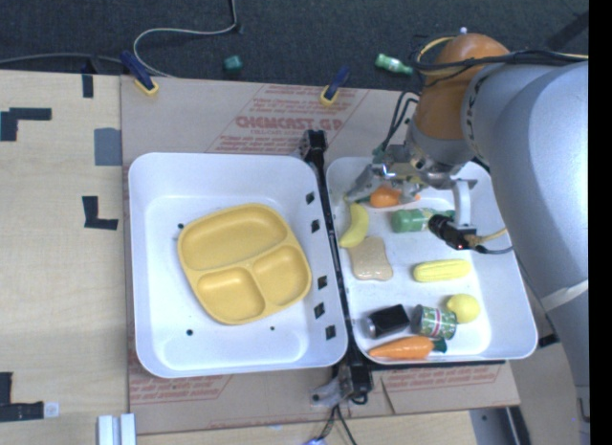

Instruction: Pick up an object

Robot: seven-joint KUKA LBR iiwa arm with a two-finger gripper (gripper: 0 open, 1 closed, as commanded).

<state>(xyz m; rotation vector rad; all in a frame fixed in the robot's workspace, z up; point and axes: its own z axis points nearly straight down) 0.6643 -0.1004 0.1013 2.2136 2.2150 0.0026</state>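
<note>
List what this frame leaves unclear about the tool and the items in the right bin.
- Tool: wrist hides the fingers; open or shut unknown in the camera view.
- Orange item: partly covered by the tool; contact unclear.
- Can: label too small to read.
- Black item: too small to identify.

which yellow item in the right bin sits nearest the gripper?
The banana, by the divider just below-left of the gripper. The corn and lemon lie farther toward the front.
</note>
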